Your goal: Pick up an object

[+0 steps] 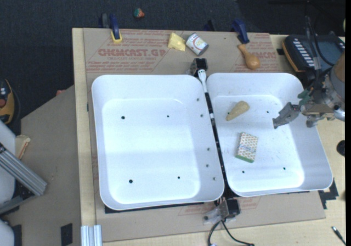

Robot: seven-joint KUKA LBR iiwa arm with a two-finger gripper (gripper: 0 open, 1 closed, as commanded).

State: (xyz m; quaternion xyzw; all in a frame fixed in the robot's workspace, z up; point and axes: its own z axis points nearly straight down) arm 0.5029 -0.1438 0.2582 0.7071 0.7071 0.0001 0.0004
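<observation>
**Pick not yet made — hand over right bin, nothing lifted**

Near to far. In the right bin (307, 176), closest to the camera, the small patterned box (247, 147) lies flat on the floor. Behind it the tan wedge-shaped piece (238, 110) rests nearer the divider. Both are untouched and well apart from my gripper (287, 115), which hangs over the bin's right side with nothing between its fingers; whether they stand open or closed I cannot tell. The left bin (109, 146) holds nothing I am after. My judgement: approach stage only; descent, grasp and lift all remain.
</observation>
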